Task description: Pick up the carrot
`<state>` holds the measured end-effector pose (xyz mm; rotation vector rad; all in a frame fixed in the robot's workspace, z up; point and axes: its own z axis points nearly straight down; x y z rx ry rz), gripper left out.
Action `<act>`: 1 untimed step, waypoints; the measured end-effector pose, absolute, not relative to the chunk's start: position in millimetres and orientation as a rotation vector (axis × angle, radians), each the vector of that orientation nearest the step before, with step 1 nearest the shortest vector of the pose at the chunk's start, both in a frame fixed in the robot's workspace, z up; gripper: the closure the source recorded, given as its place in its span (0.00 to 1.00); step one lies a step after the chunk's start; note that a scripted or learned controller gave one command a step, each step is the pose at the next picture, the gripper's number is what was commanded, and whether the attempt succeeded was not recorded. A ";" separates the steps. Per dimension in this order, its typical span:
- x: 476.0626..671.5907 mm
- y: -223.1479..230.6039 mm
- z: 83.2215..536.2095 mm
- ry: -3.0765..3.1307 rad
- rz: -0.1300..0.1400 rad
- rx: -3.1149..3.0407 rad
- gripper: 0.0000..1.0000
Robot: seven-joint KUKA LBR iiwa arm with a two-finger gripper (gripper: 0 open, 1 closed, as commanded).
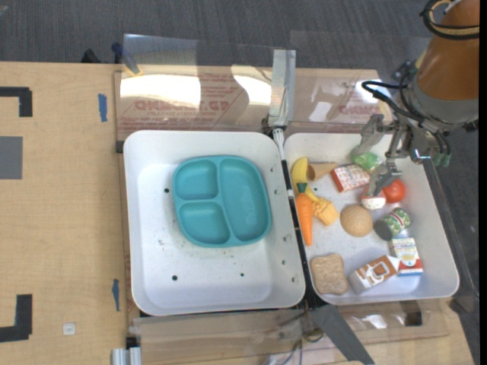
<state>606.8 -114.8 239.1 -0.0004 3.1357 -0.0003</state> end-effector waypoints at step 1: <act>522.3 -96.4 106.8 3.146 0.003 0.066 0.00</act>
